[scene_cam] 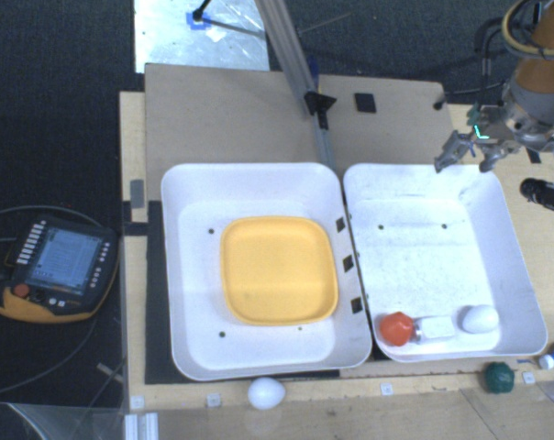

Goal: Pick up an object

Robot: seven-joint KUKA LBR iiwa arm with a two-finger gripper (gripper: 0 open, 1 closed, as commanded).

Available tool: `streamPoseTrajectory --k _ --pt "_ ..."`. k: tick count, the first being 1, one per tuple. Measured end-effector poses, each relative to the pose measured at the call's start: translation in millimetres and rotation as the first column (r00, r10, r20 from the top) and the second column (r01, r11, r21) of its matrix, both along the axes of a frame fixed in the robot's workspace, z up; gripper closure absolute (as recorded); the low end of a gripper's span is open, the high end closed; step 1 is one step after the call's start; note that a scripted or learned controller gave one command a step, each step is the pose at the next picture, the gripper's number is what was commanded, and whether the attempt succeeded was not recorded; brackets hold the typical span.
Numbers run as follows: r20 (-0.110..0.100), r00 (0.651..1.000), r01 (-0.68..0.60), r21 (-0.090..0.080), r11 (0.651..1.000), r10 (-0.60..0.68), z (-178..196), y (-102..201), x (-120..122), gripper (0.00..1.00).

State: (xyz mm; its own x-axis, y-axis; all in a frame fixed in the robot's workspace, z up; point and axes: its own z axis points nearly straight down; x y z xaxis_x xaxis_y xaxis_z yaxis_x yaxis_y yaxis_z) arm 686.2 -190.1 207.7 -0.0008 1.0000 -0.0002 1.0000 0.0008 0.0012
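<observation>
Camera view showed my gripper [470,155] hanging over the far corner of the right bin [511,236], with its two fingers spread apart and nothing between them. Well below it, at the near edge of that bin, lay an orange ball [396,328], a small white block [436,327] touching it, and a white egg [480,319]. Off to the left sat a yellow plate [279,269] in the left bin [190,246].
</observation>
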Motion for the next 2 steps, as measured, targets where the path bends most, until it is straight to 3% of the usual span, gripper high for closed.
streamPoseTrajectory --k 1,2 --pt "0.000 1.000 0.000 0.000 1.000 0.000 0 0 0 0.00" --pt "-0.003 1.000 0.001 0.001 1.000 -0.001 -43 -5 1 0.00"
